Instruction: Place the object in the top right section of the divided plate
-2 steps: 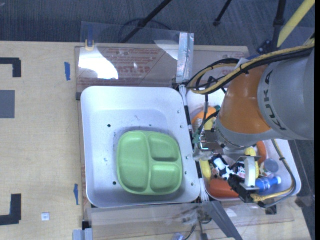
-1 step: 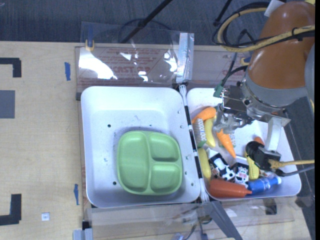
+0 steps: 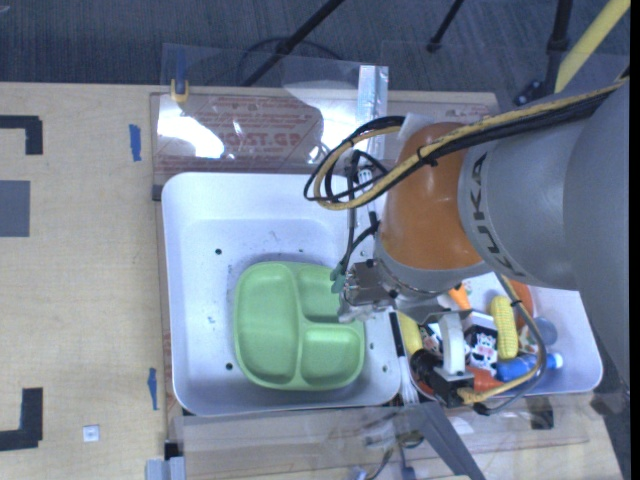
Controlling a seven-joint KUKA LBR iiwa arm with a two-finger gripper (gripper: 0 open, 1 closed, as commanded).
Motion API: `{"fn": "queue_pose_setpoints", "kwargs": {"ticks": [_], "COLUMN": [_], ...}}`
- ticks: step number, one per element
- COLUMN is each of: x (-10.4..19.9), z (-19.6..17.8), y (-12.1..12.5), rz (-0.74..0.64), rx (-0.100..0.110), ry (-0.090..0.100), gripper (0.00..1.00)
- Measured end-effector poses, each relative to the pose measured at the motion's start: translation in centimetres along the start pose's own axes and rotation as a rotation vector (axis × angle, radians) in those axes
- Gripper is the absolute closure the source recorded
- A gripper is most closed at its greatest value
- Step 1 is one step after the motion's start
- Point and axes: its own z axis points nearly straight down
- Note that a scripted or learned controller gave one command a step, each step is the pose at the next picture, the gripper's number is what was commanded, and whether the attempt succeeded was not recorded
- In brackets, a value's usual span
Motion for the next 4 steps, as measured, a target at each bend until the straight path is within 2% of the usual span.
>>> {"fn": "queue_pose_setpoints", "kwargs": {"ticks": [1, 2, 3, 4], "x": [9.6, 9.6, 5.7, 10.3], "z": [2.1, 2.1, -4.5, -8.2], "y": [2.1, 2.1, 0.6, 1.0], "rz": [-0.223, -0.223, -0.166, -0.361], "rx": [-0.005, -0.005, -0.004, -0.007], "ry": [-0.002, -0.002, -0.002, -0.003], "gripper": [1.0, 0.0, 0.0, 0.0]}}
